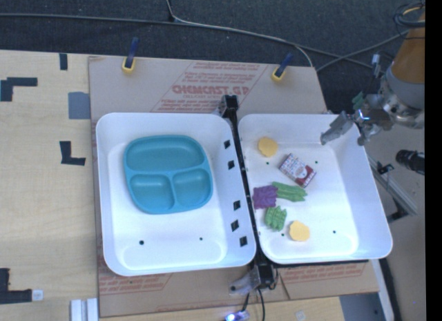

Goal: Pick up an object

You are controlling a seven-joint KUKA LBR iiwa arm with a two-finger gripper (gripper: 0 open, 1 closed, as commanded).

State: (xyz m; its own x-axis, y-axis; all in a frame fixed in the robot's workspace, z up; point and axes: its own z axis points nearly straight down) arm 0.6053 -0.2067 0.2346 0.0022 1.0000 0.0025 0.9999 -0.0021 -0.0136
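Camera view, end effector point(343, 129) over right bin's point(359, 195) top edge, can't tell its state, red packet point(298, 170) just below-left

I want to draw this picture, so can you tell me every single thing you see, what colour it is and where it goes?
bins: 2, white, side by side on the bench
divided plate: 1, teal blue, in the left bin
round yellow pieces: 2, yellow, right bin, one near the top and one near the bottom
small packet: 1, red and white, right bin, middle
purple toy: 1, purple, right bin, left of middle
long green piece: 1, green, beside the purple toy
bumpy green piece: 1, green, below the purple toy
clamps: 2, yellow and blue, on the board's far edge
cables: black, over the dark floor
arm: 1, grey with orange band, right side
gripper: 1, grey, above the right bin's top right corner
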